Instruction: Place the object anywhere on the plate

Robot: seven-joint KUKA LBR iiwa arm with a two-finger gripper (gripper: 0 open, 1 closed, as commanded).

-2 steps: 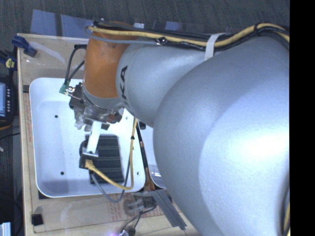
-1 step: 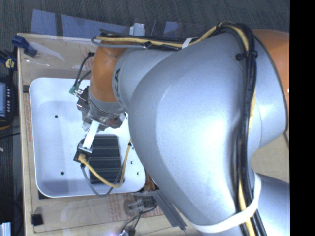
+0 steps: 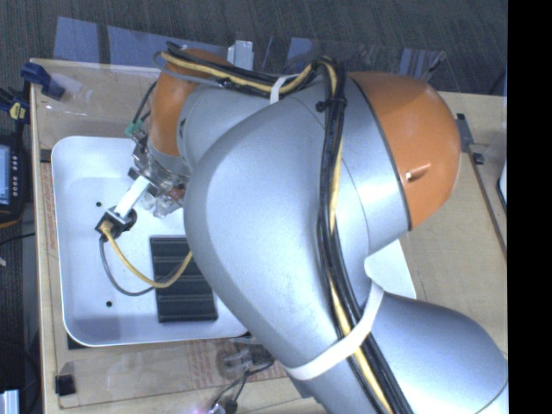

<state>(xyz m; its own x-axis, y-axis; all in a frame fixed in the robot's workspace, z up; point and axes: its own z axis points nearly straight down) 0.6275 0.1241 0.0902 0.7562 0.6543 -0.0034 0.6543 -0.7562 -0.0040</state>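
A dark ribbed rectangular slab lies flat on the floor of the left white bin, near its front. My gripper hangs low over the bin's middle, just behind the slab and apart from it. The grey arm and its orange band hide most of the gripper. A white bracket with a black connector sticks out from the wrist to the left. From it a yellow and black cable loops down to the slab's left side.
The arm's grey body and orange joint cover the right part of the left bin and everything to its right. The wooden bench edge runs along the front. A dark device sits at the far left.
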